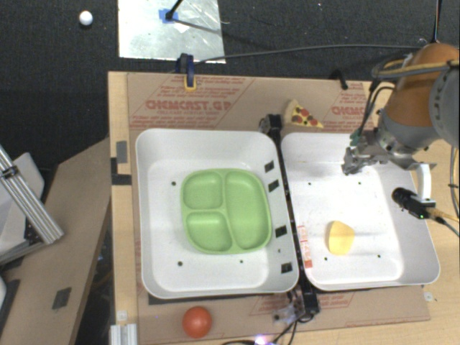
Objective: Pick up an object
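Observation:
A yellow wedge-shaped piece (341,237) lies in the right bin (402,261), toward its front middle. A green tray with three compartments (226,210) lies in the middle of the left bin (158,192). My gripper (353,159) hangs over the back of the right bin, well behind the yellow piece and apart from it. Nothing shows between it and the bin floor.
A toy pizza slice (303,115) lies on the cardboard behind the bins. A red-orange ball (197,321) rests on the board in front of the left bin. A foil sheet (169,20) and a small white ball (86,18) lie at the far back.

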Tool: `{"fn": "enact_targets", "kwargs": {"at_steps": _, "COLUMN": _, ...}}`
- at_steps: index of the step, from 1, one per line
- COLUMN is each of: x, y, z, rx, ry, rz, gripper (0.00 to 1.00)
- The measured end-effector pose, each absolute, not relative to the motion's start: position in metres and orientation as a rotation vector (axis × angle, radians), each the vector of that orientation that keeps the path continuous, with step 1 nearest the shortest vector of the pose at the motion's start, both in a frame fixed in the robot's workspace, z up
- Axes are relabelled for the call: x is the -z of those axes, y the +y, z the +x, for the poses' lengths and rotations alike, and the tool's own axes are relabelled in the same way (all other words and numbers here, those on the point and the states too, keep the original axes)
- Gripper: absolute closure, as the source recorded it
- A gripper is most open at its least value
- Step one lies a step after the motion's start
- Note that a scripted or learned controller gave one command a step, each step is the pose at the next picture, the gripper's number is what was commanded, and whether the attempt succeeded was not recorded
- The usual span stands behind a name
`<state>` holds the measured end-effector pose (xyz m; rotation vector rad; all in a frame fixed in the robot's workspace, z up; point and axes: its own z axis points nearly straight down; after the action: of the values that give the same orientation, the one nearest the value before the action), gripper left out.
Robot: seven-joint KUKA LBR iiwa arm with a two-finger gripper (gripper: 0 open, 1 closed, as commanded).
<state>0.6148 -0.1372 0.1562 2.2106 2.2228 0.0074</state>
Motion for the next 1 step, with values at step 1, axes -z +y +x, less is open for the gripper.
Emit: {"fn": "enact_targets", "kwargs": {"at_steps": 1, "x": -0.2003, "y": -0.1369, "z": 0.6132, "rx": -0.005, "ry": 2.224, "rz": 2.212, "gripper": 1.0}}
